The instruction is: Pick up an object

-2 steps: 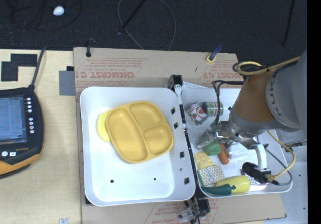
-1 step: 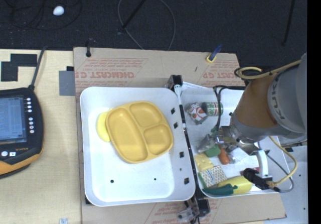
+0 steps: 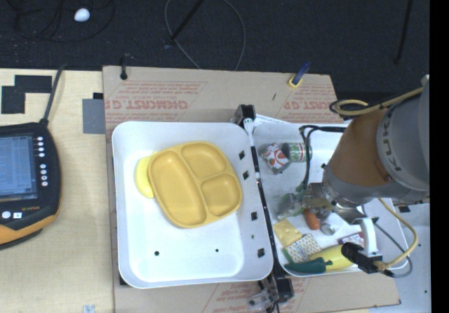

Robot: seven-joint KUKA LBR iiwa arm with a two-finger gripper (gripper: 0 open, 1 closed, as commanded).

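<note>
The bench (image 3: 70, 108) is pale wood-toned board, overlaid at centre by a sheet of brown cardboard (image 3: 210, 94) bearing red printed lettering. Above it, across the top of the frame, lies dark carpeted floor (image 3: 316, 17) with loose black cables (image 3: 203, 17) and a small white object (image 3: 82, 15) at upper left. A handheld control pendant (image 3: 24, 182) with a screen and orange edge rests at the left margin.

Two shallow white bins sit side by side on the cardboard. The left bin (image 3: 140, 248) at centre frame holds a yellow compartment tray (image 3: 193, 182), tilted, with three recesses; a yellow disc (image 3: 142, 177) shows from under its left edge.

The right bin (image 3: 263, 132) at lower right holds the loose items. A small can (image 3: 284, 155) with a red, white and green label lies on its side near the upper part. Lower down are a pale yellow block (image 3: 285, 231), a mesh-patterned piece (image 3: 302, 247), an orange-red item (image 3: 312, 220) and a green-and-yellow object (image 3: 319, 266) along the bottom wall. These lie close together; exact contact cannot be told.

The arm (image 3: 393, 150), grey with its orange band, enters from the right and covers the bin's right half. The gripper (image 3: 309, 199) sits low over the bin's middle, just above the orange-red item. Whether anything is grasped cannot be told.
</note>
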